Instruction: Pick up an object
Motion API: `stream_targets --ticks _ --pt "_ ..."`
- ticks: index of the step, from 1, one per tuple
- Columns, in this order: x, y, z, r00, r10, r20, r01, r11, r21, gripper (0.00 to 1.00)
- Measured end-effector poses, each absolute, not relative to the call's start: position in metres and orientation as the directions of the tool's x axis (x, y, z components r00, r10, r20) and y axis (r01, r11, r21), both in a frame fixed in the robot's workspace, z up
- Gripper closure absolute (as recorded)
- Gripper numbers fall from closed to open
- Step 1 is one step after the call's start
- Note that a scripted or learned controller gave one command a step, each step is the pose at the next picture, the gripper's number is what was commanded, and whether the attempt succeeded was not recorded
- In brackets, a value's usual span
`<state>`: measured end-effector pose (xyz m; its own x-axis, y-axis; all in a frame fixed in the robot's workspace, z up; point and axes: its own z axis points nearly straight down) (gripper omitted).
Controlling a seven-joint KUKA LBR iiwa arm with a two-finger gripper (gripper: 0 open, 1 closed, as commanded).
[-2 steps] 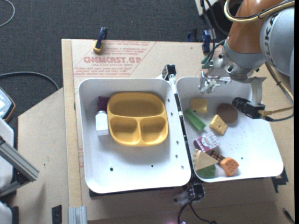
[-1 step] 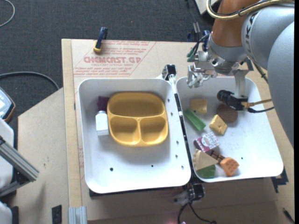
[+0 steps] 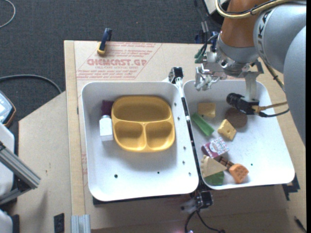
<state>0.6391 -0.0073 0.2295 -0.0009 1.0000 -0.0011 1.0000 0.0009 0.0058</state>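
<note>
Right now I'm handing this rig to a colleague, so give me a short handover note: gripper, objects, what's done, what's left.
Gripper: above the back left corner of the right bin, nothing visibly held; finger state unclear.
Right bin: two cheese wedges, green stick, brown disc, wrapped snack, orange block, pale wedge on a green piece.
Left bin: yellow divided tray, small white bottle, dark purple item.
Done: no object picked yet.
Left: descend, grasp one object, lift.
</note>
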Motion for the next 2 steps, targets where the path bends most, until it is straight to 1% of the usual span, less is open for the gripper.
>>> stream_targets --ticks 1,2 --pt "0.639 -0.027 0.219 0.002 1.000 -0.001 1.000 -0.002 -0.002 1.00" --pt "0.637 -0.006 0.225 -0.002 1.000 0.000 1.000 0.002 0.001 1.00"
